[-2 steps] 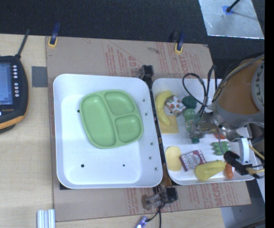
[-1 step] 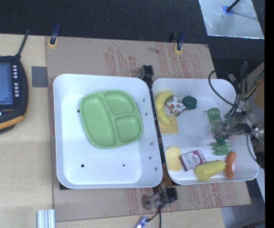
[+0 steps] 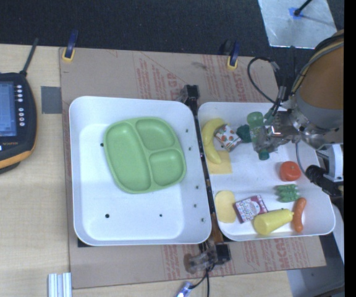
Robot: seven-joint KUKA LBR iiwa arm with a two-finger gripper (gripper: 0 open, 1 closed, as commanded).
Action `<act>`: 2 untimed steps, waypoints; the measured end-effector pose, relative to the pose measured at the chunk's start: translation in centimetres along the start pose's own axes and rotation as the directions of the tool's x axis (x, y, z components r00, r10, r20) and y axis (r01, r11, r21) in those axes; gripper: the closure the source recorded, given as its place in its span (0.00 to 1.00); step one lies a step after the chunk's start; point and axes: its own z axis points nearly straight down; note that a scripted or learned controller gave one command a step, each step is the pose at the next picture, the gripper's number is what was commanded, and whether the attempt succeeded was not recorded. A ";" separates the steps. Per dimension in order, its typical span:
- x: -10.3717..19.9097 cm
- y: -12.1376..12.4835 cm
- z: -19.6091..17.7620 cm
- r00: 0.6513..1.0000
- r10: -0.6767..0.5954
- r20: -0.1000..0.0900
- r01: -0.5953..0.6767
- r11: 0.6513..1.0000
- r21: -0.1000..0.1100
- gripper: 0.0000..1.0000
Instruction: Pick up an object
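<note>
My jaws (image 3: 266,142) hang low over the back of the right bin (image 3: 326,228), close by a dark green piece (image 3: 245,132) and a pale green one (image 3: 254,118); can't tell if they're released or clenched, view's too murky there. Banana (image 3: 212,141) sits at the bin's left wall w/ a small printed box (image 3: 228,138) just beside it. Tomato (image 3: 289,171), carrot (image 3: 298,214) and yellow fruit (image 3: 272,221) lie nearer the front. Green divided plate (image 3: 146,154) rests in the left bin (image 3: 91,228).
</note>
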 end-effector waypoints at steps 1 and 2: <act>3.9 0.9 -4.8 1.000 0.000 0.000 0.000 1.000 0.000 1.00; 9.5 6.6 -2.6 1.000 -0.002 0.001 0.002 1.000 0.001 1.00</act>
